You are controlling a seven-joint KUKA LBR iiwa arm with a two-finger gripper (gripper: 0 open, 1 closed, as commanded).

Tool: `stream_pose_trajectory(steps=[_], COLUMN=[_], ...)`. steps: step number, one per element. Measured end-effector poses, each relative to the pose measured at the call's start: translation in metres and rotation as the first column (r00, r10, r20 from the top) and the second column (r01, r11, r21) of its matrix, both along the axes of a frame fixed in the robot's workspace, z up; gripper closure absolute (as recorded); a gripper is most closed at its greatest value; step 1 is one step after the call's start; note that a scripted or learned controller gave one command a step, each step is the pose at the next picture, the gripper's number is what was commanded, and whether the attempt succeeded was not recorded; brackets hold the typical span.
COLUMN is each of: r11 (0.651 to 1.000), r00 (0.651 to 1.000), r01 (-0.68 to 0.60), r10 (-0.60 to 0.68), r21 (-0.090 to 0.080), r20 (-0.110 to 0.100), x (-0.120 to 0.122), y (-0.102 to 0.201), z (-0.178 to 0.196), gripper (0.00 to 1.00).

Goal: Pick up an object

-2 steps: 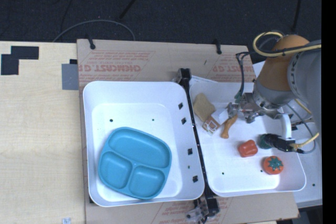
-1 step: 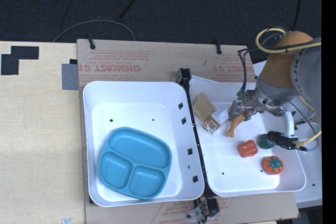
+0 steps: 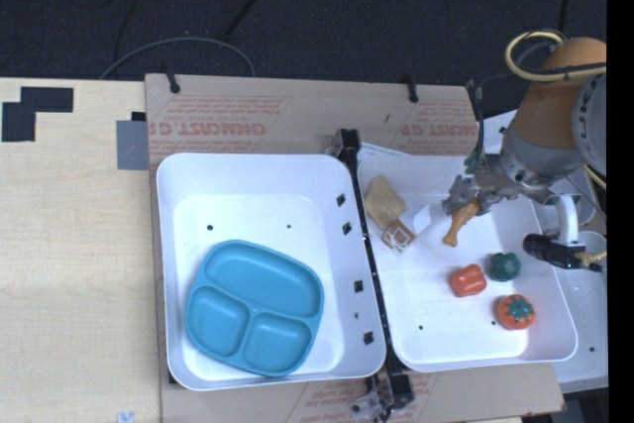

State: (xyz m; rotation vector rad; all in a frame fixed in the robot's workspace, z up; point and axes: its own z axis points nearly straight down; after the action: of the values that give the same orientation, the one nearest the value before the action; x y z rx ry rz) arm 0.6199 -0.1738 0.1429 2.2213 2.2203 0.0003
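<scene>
camera view: fixed overhead, slanted; two white bins side by side on bench.
arm: in from 3 o'clock, orange band at upper right, wrist over right bin's 1 o'clock corner.
gripper [image 3: 470,203]: low over right bin [image 3: 436,352], pointing toward 9 o'clock.
fingers: appear closed around upper end of an orange-tan stick-shaped object [image 3: 457,229]; seems pinched, not certain at this resolution.
stick-shaped object: hangs down toward 7 o'clock from fingertips, lower end near or touching bin floor; lift-off not confirmable.
red pepper-like toy [image 3: 468,280]: bin floor, at 6 o'clock from gripper, apart from it.
dark green lump [image 3: 504,265]: just beside red toy, on its 2 o'clock side.
red tomato-like toy [image 3: 514,311]: at 5 o'clock from gripper, near bin's right wall.
tan block [image 3: 384,201]: at 9 o'clock from gripper, near divider; small printed box [image 3: 398,236] just below it, white scrap beside.
left bin [image 3: 198,183]: blue sectioned plate [image 3: 256,308] in lower half, well apart from gripper.
done (judged): approach and probable grasp on stick-shaped object.
left (judged): raise clear of bin floor, confirm object stays in grip.
risk (judged): end-grip on long dangling piece, could swing or slip on lift.
</scene>
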Motion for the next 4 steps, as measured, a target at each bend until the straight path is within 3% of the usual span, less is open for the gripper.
stream_pose_trajectory(steps=[2, 4], r11=[1.0, 1.0], r00=[1.0, 1.0], r01=[-0.002, -0.002], r10=[0.002, 0.002], r21=[0.001, 0.001], r20=[-0.002, -0.006], x=[-0.004, -0.024], y=[-0.001, 0.085], z=[0.1, 0.088], gripper=[1.0, 1.0])
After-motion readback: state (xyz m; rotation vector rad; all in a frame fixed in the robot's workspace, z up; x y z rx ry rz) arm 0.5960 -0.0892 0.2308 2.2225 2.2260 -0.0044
